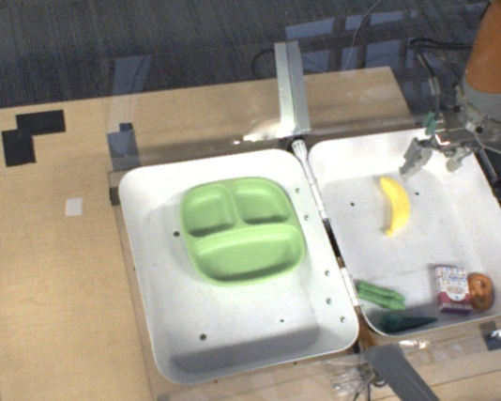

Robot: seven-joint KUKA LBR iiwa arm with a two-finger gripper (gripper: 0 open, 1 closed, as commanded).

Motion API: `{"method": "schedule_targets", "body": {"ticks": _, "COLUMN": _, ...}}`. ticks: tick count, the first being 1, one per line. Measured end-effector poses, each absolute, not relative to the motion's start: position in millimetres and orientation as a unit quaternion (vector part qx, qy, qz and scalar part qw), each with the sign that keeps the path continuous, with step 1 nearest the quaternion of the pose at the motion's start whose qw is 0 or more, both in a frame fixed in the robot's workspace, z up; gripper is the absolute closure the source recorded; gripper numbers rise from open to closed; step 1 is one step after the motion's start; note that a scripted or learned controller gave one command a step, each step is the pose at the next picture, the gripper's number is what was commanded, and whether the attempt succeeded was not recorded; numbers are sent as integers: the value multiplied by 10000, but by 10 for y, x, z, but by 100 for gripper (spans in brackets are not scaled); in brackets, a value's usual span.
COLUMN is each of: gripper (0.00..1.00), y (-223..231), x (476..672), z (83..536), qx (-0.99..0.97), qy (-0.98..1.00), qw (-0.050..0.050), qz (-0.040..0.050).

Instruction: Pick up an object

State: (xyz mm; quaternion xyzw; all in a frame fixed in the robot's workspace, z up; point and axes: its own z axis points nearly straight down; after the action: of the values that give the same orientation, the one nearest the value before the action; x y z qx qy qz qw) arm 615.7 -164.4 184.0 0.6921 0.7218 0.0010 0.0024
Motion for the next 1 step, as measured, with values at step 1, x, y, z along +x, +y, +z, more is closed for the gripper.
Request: {"method": "schedule_targets", "body": {"ticks": 1, "gripper": 0, "y": -1539, "x": 6278, "z": 895, "qx": 7018, "qy": 7123, "qw": 52, "qz": 33}}
